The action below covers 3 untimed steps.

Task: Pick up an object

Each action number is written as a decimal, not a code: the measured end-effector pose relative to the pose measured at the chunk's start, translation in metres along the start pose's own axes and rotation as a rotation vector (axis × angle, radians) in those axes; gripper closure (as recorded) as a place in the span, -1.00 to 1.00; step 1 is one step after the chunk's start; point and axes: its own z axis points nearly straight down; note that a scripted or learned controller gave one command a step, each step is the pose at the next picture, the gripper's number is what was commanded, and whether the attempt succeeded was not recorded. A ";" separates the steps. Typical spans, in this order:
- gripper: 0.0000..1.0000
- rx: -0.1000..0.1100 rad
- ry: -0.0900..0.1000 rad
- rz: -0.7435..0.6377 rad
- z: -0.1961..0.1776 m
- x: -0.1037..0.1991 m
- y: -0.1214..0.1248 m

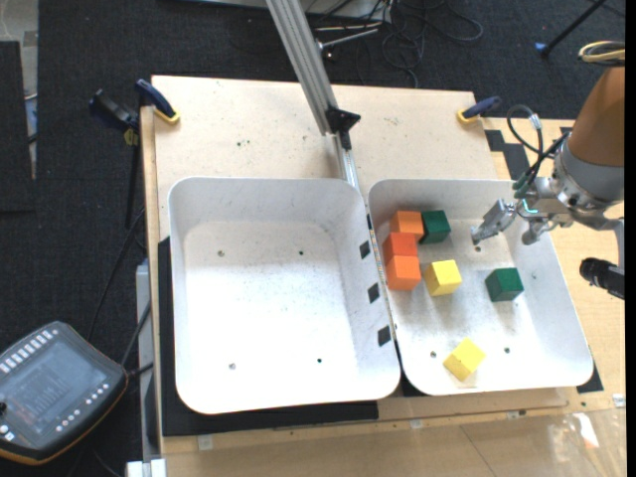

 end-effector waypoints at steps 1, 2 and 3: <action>-1.00 -0.004 -0.001 -0.001 -0.002 0.000 0.001; -1.00 0.001 0.000 0.002 0.044 -0.001 -0.007; -1.00 -0.019 -0.007 0.002 0.082 0.004 -0.004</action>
